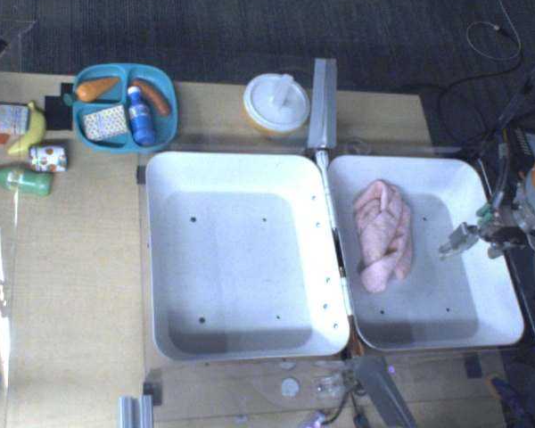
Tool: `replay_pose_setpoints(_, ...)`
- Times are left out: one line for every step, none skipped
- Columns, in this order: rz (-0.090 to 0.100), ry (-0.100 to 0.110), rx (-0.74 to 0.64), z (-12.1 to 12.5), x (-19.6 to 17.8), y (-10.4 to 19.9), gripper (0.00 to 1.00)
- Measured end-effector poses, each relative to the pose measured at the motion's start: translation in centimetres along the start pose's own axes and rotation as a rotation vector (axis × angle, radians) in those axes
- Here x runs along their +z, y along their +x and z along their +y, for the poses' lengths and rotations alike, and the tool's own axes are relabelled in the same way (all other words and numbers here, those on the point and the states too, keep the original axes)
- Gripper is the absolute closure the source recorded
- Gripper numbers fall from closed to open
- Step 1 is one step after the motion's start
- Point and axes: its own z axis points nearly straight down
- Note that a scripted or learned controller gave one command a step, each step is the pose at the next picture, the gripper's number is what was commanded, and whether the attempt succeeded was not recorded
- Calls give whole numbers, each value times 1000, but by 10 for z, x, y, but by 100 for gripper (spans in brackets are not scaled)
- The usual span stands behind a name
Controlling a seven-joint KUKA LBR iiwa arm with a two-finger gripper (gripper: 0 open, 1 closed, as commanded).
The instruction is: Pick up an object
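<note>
While tool hovers right, pink cloth lies apart.

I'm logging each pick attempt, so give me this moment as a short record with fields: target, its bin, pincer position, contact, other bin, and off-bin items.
target: pink cloth, crumpled in a long heap
bin: right bin, left half
pincer: pincer low over the right bin's right half, pointing toward the cloth
contact: none, a gap of bin floor lies between them
left bin: left bin, bare white floor
off-bin items: blue divided tray of toy food at far left; white lidded cup behind the bins
</note>
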Motion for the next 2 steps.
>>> replay_pose_setpoints(0,2,-50,31,97,49,0)
replay_pose_setpoints(-3,-13,-194,50,124,85,0)
